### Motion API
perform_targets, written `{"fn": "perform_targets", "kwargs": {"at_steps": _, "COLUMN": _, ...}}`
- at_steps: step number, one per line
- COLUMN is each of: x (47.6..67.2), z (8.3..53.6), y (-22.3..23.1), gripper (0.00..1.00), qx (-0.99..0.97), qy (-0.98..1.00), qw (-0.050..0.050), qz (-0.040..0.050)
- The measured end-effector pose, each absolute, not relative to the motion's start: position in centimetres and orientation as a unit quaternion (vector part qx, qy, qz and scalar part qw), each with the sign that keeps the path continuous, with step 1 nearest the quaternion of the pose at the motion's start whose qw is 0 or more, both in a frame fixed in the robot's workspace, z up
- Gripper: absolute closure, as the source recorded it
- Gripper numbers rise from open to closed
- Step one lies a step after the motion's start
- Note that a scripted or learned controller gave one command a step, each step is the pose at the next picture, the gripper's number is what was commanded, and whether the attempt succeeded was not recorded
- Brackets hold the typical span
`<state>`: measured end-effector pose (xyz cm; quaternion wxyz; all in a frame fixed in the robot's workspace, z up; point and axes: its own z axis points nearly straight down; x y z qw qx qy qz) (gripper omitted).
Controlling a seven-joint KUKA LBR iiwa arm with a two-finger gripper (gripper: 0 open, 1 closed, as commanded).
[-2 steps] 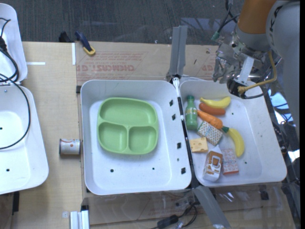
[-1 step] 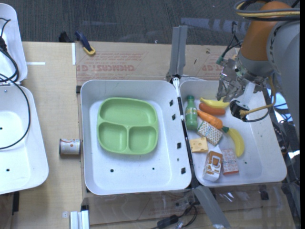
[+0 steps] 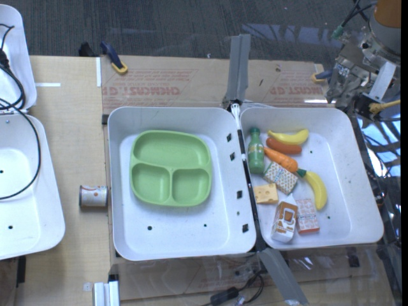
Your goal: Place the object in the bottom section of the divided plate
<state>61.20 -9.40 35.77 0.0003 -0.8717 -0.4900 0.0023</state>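
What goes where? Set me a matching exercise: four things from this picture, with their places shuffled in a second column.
Things:
1. plate
2. bottle
3. can
4. clamp

Places:
A. on the bench, just left of the left bin
B. at the left edge of the right bin
C. lying in the left bin
D. on the cardboard behind the left bin

Pairs: 1-C, 2-B, 3-A, 4-D
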Motion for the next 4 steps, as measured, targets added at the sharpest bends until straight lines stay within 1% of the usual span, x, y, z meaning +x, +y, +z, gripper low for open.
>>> {"fn": "perform_targets", "kwargs": {"at_steps": 1, "x": 56.8, "z": 23.3, "y": -4.5, "gripper": 1.00, "qx": -0.848, "qy": -0.529, "qw": 0.002, "qz": 0.0034}}
{"fn": "perform_targets", "kwargs": {"at_steps": 2, "x": 55.4, "z": 38.2, "y": -8.7, "gripper": 1.00, "qx": -0.915, "qy": -0.403, "qw": 0.000, "qz": 0.0025}}
{"fn": "perform_targets", "kwargs": {"at_steps": 3, "x": 51.1, "z": 21.0, "y": -3.3, "gripper": 1.00, "qx": -0.941, "qy": -0.337, "qw": 0.001, "qz": 0.0039}}
{"fn": "perform_targets", "kwargs": {"at_steps": 4, "x": 47.7, "z": 20.8, "y": -5.8, "gripper": 1.00, "qx": -0.981, "qy": -0.193, "qw": 0.001, "qz": 0.0039}}
